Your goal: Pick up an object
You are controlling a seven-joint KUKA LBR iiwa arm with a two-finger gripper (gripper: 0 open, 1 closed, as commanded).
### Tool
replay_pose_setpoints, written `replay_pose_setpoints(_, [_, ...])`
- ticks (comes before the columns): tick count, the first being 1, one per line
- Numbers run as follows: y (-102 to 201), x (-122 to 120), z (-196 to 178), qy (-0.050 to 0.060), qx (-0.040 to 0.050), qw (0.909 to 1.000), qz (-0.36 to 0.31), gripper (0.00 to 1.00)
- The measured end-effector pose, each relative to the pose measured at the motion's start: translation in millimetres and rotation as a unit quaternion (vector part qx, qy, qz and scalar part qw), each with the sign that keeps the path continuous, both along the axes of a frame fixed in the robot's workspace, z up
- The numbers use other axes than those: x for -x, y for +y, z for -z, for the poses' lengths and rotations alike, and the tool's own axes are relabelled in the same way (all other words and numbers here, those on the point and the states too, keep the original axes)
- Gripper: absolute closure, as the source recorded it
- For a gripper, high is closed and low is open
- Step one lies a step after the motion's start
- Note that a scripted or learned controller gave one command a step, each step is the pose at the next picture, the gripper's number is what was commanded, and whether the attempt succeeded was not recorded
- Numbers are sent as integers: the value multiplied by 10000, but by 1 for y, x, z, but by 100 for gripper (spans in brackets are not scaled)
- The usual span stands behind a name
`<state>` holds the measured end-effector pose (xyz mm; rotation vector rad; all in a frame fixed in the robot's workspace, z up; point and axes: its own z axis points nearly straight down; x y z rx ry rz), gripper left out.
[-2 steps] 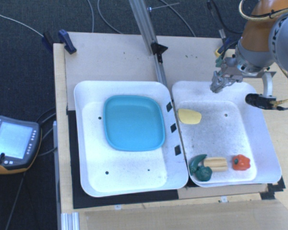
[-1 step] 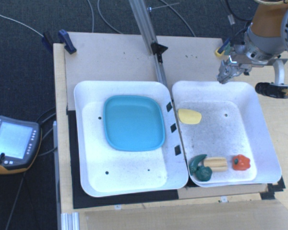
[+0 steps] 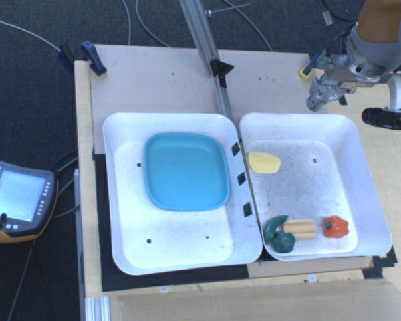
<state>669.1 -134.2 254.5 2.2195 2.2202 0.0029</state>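
Camera view: the tool [image 3: 319, 101] hangs above the right bin's [image 3: 361, 146] far rim, its grip state unclear, holding nothing visible.

bench [image 3: 154, 79] w/ 2 white bins side by side: left bin [image 3: 120, 199], right bin [image 3: 361, 172].
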Motion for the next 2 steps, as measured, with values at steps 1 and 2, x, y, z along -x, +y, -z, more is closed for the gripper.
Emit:
replay_pose_setpoints(1, [54,13,-5,8,-7,10000,-21,100])
replay_pose_setpoints(2, [100,25,5,14,-7,10000,-18,100])
